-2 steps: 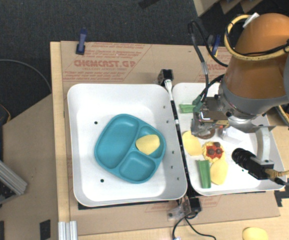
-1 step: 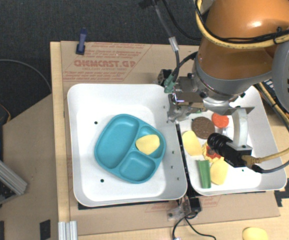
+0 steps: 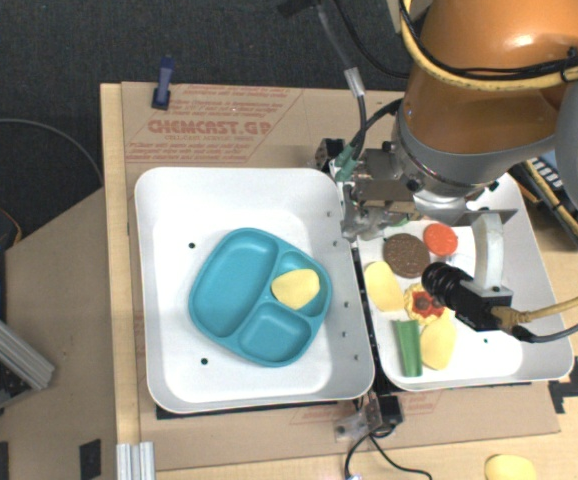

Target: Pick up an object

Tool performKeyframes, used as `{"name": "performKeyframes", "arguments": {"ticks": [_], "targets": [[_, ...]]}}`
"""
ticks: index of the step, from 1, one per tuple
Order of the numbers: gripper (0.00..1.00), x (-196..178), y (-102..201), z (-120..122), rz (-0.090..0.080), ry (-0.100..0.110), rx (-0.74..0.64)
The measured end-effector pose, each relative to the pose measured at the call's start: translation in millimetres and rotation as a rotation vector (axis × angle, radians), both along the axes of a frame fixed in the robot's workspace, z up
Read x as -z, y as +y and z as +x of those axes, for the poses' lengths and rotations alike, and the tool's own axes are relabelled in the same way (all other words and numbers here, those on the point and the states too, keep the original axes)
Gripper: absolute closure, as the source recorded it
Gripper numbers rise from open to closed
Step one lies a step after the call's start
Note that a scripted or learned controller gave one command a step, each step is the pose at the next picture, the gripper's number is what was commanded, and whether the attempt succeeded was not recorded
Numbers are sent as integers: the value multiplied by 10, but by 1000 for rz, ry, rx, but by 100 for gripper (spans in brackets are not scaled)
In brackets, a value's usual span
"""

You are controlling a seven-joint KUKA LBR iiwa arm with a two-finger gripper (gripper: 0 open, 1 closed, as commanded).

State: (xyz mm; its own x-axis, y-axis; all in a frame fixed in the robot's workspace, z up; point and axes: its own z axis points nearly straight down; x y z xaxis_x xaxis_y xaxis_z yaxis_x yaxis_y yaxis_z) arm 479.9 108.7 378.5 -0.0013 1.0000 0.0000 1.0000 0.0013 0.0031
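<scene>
Camera view, looking down on the surface:

1. Left shallow white bin [image 3: 169, 268]: holds a teal three-compartment plastic tray [image 3: 231, 288]. A pale yellow rounded toy food piece [image 3: 295, 287] lies in the tray's right-hand compartment.
2. Right shallow white bin [image 3: 529, 358], just beside the left one: brown ridged disc [image 3: 405, 254] near the shared edge; small orange-red round piece [image 3: 440, 237] right of the disc; pale yellow lumpy piece [image 3: 383, 286] below the disc; green stick-shaped piece [image 3: 409, 346] and yellow lemon-like piece [image 3: 438, 343] lower still; a small red-and-yellow piece [image 3: 424, 306] between them and the disc.
3. Grey-and-orange arm: its wrist hangs over the right bin's upper part, above the disc. Whether the fingers are apart or together cannot be told; nothing is visibly gripped.

Handling, as judged: these look like light, stiff, smooth plastic toys, prone to slipping. The disc seems the best candidate, taken across its rim.
</scene>
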Motion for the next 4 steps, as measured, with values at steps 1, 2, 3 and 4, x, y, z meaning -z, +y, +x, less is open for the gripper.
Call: {"name": "performKeyframes", "arguments": {"ticks": [1, 2, 3, 4], "targets": [[100, -101, 5, 4, 0, -2, -1], [100, -200, 11, 8, 0, -3, -2], [100, 656, -269, -17, -3, 14, 6], [100, -602, -881, 4, 0, -14, 8]]}}
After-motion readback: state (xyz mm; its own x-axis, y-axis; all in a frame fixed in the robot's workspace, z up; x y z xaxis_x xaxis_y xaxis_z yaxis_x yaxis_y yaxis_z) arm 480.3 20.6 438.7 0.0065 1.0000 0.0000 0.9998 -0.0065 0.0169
